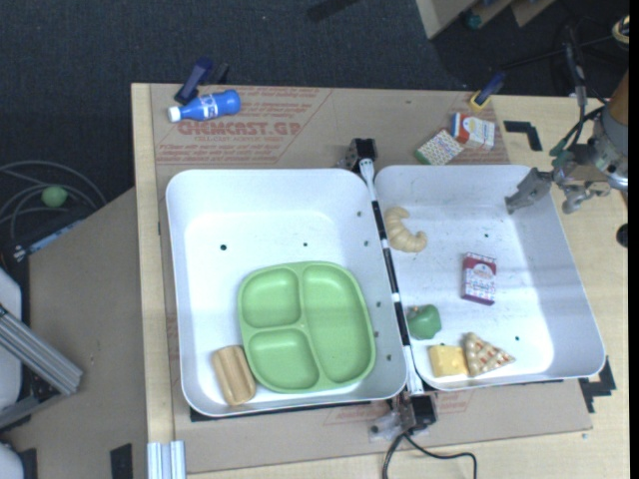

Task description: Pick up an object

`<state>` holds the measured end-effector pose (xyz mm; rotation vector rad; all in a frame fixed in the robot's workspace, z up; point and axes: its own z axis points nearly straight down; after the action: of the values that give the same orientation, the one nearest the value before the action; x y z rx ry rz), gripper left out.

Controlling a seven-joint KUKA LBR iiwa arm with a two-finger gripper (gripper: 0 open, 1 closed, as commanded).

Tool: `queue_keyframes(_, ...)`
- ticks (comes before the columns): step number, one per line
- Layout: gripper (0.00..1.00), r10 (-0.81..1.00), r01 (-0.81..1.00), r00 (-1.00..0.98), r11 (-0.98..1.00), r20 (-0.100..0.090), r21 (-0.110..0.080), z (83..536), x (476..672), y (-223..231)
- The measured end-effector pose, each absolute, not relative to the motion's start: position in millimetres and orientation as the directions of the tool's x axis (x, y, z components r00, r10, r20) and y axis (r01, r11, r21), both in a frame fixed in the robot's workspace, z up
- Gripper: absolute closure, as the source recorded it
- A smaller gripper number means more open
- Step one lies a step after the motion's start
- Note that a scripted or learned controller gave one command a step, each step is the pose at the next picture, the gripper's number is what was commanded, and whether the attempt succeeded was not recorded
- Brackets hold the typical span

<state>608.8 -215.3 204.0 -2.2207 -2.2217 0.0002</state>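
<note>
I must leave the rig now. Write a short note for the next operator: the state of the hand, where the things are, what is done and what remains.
Hand: at the right bin's far right corner, holding nothing.
Right bin: croissant, red box, green pepper, cheese wedge, waffle piece.
Left bin: green divided plate, bread piece.
Done: nothing picked yet.
Left: lower onto one object, grasp, lift.

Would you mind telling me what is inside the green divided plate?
The green divided plate in the left bin has three compartments; all show bare green. Whatever lies beneath it is covered.
</note>
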Motion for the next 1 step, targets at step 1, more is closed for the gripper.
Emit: queue_keyframes(1,0.0,1.0,1.0,-0.001,0.001,0.002,-0.002,151.6,612.6,-166.2)
